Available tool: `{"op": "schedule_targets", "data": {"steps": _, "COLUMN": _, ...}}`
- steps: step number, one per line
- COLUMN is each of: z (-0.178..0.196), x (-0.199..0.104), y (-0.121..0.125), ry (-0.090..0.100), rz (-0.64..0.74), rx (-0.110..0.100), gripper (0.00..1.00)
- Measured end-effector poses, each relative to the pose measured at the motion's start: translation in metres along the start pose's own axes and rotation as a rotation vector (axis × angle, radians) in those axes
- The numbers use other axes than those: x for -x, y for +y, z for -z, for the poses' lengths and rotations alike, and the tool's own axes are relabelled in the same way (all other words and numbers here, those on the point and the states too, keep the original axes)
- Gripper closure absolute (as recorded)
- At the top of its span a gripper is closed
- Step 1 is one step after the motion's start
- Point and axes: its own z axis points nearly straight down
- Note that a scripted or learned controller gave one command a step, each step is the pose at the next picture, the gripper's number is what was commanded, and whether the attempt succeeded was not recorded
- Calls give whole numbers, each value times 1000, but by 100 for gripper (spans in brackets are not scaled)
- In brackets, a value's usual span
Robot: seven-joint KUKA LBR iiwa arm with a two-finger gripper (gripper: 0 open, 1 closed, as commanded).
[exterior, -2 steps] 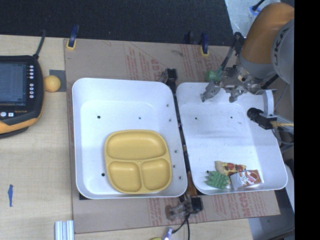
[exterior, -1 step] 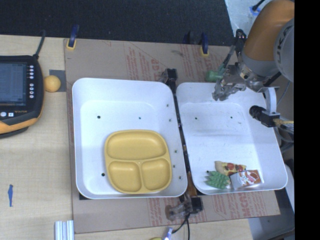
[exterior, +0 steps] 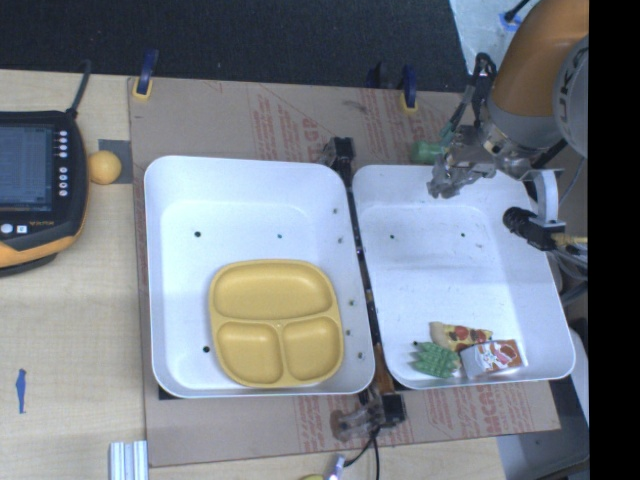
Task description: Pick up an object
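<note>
Step in hand: the approach, by my reading; nothing had been lifted, and the claw hung over the far rim of the right bin, with the grey arm and its orange band behind it to the right.
Claw state: I could not tell how it stood; it was small and dark against the bin wall, and no object showed in it.
Task's things: three small items lay clustered in the near corner of the right bin, well apart from the claw and toward the camera from it: a pizza-slice toy, a green leafy toy and a red-and-white packet, close together and seemingly touching.
Next move calls for: a long carry toward the camera across the bin floor, then a descent on one item; the packing of the three and the bin wall just beside them would probably make a clean grasp awkward.
Other things: a yellow divided plate sat in the left bin, far to the claw's left; a teach pendant and a yellow ball lay farther left on the bench.
In the way: the bin floor between claw and cluster looked bare.
</note>
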Motion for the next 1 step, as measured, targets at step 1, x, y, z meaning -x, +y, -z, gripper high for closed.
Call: {"op": "schedule_targets", "data": {"steps": 1, "z": -5, "x": -66, "y": -14, "ry": 0, "rz": -4, "rx": 2, "gripper": 100}}
